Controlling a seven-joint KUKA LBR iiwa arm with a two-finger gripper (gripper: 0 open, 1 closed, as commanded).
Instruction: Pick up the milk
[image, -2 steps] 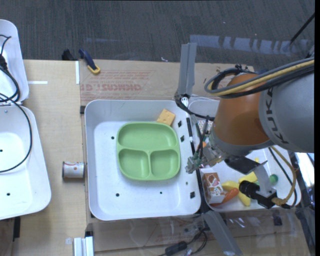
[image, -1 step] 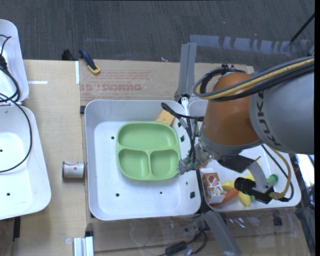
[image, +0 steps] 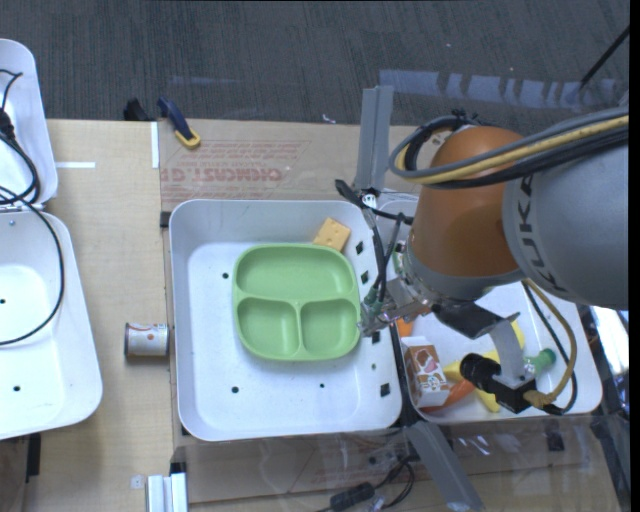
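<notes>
The milk (image: 428, 374), a small brown and white carton, stands at the front left corner of the right bin (image: 590, 395). My gripper (image: 380, 312) hangs below the orange wrist, over the wall between the two bins. It sits up and to the left of the carton and apart from it. The bulky arm covers most of the right bin.
A green divided plate (image: 297, 300) lies in the left bin (image: 200, 400), with a yellow cheese wedge (image: 331, 235) behind it. An orange carrot (image: 458, 392), a yellow banana (image: 487, 400) and a green item (image: 545, 357) lie by the milk. A small can (image: 147, 340) rests on the bench.
</notes>
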